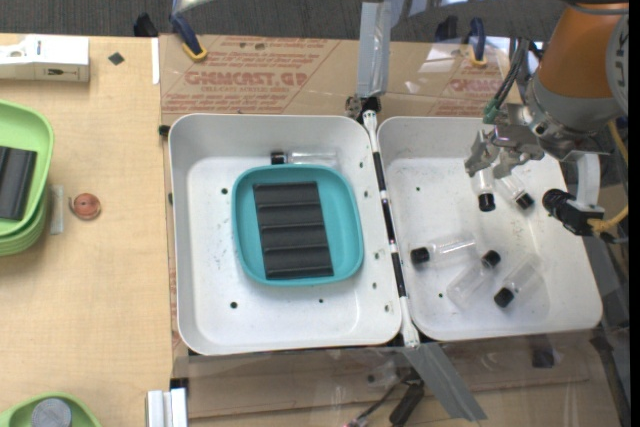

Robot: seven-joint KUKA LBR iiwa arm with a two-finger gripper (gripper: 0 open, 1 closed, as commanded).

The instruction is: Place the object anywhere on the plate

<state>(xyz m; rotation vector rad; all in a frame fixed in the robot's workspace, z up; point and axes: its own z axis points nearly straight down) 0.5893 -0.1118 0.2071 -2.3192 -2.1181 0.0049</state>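
just below the gripper: two capped vials, seemingly between its tips, so probably clamped on one — worth confirming before lifting. further below, loose vials. far to its left, the teal plate: carry straight across, release low.

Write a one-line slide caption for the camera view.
Grey KUKA arm's tool hovers above clear plastic vials with black caps in the right white bin; teal square plate with black ribbed insert waits left.

The light wooden bench bears two white bins, the left bin and right bin touching, printed cardboard behind them, and green dishes at its left edge.
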